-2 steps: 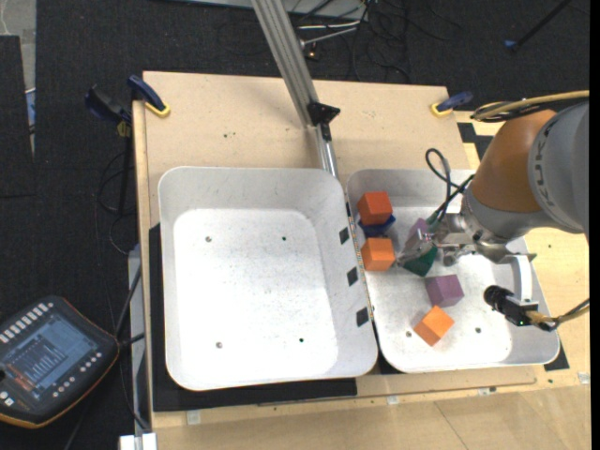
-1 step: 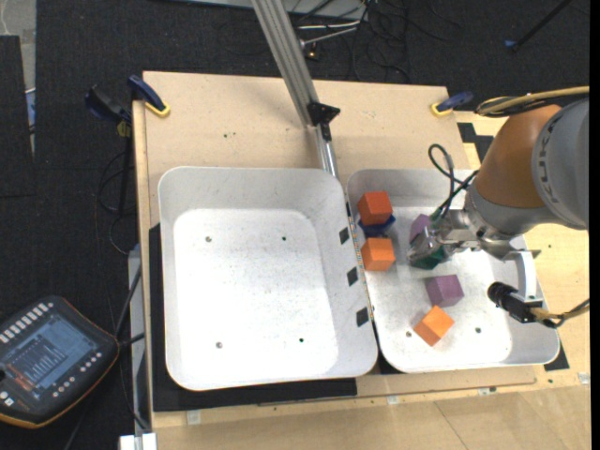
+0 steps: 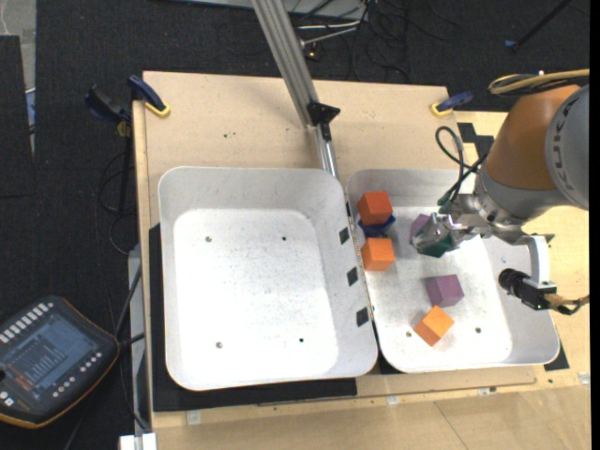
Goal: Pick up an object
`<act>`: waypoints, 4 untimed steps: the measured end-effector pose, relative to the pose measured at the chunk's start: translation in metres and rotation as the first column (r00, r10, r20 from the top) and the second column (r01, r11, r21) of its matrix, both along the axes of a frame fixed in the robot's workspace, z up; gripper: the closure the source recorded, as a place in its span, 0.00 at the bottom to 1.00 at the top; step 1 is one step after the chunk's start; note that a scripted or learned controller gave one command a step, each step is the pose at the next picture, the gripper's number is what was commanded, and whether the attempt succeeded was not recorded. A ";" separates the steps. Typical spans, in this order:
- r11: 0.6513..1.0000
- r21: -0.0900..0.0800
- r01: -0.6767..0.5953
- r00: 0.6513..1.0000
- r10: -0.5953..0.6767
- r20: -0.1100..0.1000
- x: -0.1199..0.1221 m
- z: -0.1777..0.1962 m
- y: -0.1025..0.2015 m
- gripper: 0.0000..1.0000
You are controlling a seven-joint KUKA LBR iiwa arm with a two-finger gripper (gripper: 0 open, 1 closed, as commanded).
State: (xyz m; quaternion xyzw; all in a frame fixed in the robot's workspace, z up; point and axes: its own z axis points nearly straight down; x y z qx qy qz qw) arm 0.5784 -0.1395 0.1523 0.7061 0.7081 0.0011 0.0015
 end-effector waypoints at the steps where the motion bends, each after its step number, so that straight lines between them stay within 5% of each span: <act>1: 1.000 -0.001 -0.001 1.000 0.001 0.003 -0.003 0.062 0.003 1.00; 2: 1.000 -0.002 0.000 1.000 0.000 0.003 0.001 0.123 -0.003 1.00; 4: 1.000 0.002 -0.006 1.000 0.006 -0.003 0.032 0.100 0.117 1.00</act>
